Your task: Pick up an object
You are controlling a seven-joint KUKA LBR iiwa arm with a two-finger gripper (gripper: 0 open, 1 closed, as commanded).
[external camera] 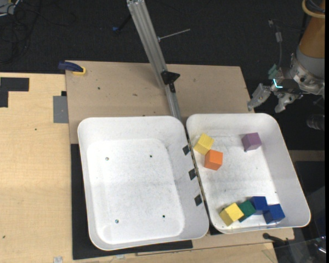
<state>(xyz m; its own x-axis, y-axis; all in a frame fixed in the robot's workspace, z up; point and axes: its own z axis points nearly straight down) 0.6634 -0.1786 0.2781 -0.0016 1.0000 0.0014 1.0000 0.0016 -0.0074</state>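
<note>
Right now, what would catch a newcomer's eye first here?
Bright blocks in the right bin: a yellow block touching an orange block, a purple block apart, and a yellow-green-blue cluster at the near edge. The gripper hovers beyond the bin's far right corner.

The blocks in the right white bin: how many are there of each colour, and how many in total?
Yellow blocks: 2, one yellow cube at the upper left of the right white bin, one near its lower edge
Orange cube: 1
Purple cube: 1
Green cube: 1
Blue cubes: 2, and
Total: 7
</note>
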